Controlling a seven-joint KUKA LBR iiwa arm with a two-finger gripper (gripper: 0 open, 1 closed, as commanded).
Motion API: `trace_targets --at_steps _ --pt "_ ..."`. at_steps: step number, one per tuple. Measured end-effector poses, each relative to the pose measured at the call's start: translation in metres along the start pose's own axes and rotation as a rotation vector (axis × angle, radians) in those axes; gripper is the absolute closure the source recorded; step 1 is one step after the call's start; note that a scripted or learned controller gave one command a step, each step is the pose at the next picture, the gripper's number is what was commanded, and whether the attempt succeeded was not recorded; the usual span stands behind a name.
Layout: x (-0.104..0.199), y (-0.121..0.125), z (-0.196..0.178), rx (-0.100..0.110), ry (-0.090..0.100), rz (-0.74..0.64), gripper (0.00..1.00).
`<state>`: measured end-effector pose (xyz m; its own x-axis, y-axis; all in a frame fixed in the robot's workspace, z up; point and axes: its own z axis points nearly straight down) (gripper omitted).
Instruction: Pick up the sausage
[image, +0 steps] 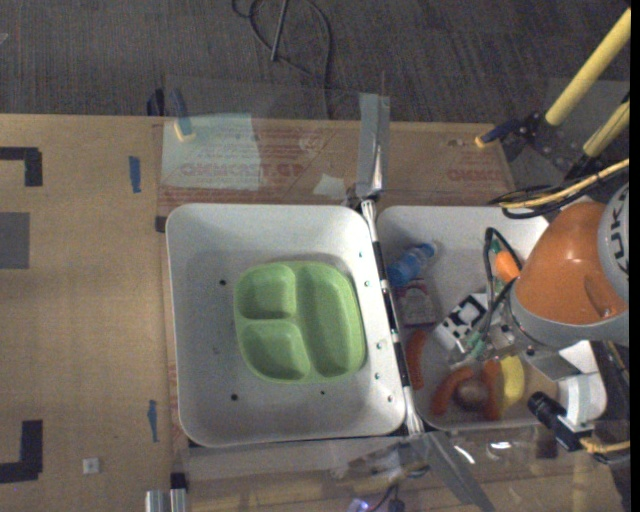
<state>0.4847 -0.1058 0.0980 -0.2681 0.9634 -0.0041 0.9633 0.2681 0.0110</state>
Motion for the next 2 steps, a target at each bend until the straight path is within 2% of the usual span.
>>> trace_targets --at_steps 1,2 --pt "0.000 0.014 -0.146 0.009 0.002 0.139 1.00" --pt "0.015 0.017 -0.091 0.009 0.007 -0.447 1.00"
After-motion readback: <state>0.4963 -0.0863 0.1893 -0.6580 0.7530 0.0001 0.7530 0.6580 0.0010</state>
